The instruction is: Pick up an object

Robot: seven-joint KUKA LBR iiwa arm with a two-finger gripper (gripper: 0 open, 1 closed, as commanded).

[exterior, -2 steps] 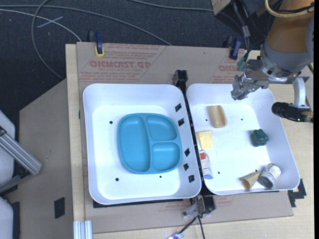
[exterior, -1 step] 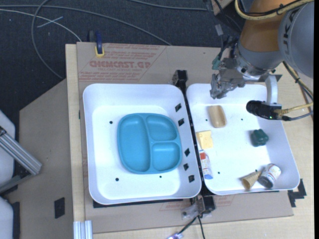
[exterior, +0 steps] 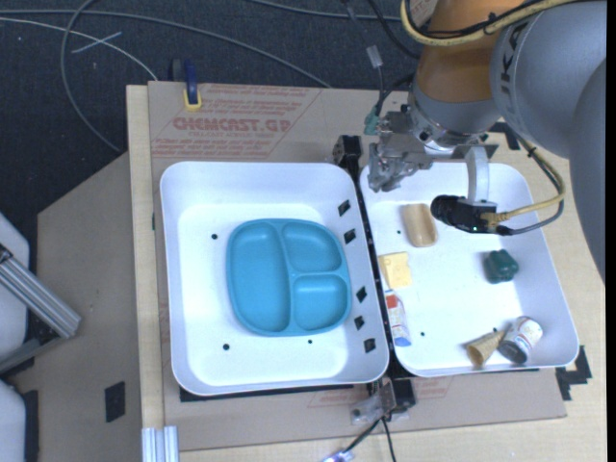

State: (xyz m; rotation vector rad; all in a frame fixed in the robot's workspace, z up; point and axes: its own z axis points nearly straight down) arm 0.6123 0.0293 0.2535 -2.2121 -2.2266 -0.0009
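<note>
Seemingly empty, the pincer (exterior: 387, 173) hangs at the right bin's (exterior: 549, 258) upper-left corner; how wide it stands cannot be told. A tan block (exterior: 419, 224) lies just beside it. Descending here risks striking the bin wall instead.

You're looking down on a dark carpeted floor (exterior: 67, 94) crossed by thin grey cables (exterior: 106, 41). A pale wooden bench (exterior: 96, 248) sits over it, evenly lit.
</note>
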